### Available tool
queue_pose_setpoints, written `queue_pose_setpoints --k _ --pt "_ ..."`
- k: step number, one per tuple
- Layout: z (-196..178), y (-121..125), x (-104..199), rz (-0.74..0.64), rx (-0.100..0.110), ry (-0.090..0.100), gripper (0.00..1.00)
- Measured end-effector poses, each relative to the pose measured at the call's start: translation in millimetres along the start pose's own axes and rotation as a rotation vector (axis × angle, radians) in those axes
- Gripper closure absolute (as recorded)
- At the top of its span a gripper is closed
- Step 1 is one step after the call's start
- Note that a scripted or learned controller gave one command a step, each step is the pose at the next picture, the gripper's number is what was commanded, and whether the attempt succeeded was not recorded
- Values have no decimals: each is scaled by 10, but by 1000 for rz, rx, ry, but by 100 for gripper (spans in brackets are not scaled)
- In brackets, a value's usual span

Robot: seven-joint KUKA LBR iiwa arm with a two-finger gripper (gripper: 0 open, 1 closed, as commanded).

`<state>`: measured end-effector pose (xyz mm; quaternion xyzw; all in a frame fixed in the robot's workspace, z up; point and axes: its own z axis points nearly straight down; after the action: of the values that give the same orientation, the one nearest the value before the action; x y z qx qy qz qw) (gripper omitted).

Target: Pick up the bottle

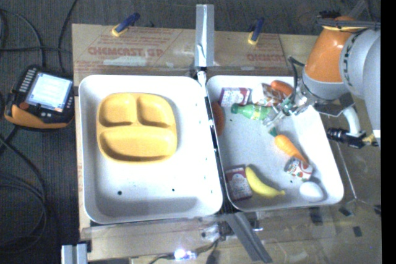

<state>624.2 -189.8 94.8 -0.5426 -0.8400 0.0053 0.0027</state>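
Two shallow white bins are set side by side on the bench. In the left bin [90,195] one yellow tray [138,127] is seen, divided into three compartments, lying toward the upper half of the bin.

The right bin [328,161] holds the rest. One green bottle [252,111] lies on its side in the upper part of this bin, its length running left to right, just right of one small purple-and-white carton [234,96] near the top-left corner. One carrot [289,146] is laid at a slant near the bin's middle-right, and below it one small red-and-white packet [298,167] is found. One banana [263,183] lies near the lower edge, touching one dark red carton [237,182] on its left. One white egg-like object [311,190] rests in the lower-right corner. One orange-red item [281,87] is seen at the top — partly hidden by the arm's wrist.

The gripper [279,112] is lowered into the upper part of the right bin, just beside the bottle's right end; whether that end is touched cannot be told. The state of the tool is not resolved in the view — it cannot be told.

Outside the bins, one handheld pendant [42,97] with a lit screen lies at the left, and two clamps [125,23] are fixed along the board's top edge.
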Motion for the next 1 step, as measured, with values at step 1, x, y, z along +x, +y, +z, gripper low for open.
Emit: queue_pose_setpoints --k 1 --pt "-738 450 -49 9 -8 1 100"
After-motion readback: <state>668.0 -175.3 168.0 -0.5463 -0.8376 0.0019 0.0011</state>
